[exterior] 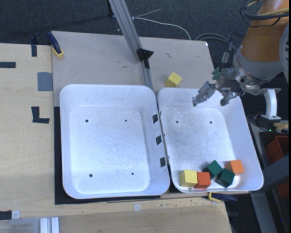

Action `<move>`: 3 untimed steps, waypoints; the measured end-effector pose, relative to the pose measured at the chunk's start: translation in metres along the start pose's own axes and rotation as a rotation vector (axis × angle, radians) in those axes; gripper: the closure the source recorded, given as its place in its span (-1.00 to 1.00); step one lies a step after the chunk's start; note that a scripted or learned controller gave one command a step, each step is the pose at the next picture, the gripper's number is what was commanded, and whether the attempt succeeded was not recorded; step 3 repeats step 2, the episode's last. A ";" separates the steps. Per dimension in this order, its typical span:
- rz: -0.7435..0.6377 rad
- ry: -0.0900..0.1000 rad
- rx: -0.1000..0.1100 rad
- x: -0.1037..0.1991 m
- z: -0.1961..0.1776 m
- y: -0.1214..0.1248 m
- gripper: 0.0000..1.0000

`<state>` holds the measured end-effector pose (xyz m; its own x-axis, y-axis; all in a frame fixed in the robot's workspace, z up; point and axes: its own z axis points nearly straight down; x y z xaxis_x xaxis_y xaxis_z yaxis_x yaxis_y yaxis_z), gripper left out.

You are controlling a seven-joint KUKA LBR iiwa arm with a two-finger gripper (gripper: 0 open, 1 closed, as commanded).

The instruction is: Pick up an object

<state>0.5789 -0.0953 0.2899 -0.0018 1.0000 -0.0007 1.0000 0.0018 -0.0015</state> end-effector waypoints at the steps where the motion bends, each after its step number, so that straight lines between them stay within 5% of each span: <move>1: -0.009 0.003 -0.006 0.078 -0.032 0.048 -1.00; 2: 0.004 -0.003 -0.001 0.030 -0.020 0.101 -1.00; 3: 0.004 -0.003 -0.001 0.030 -0.020 0.101 -1.00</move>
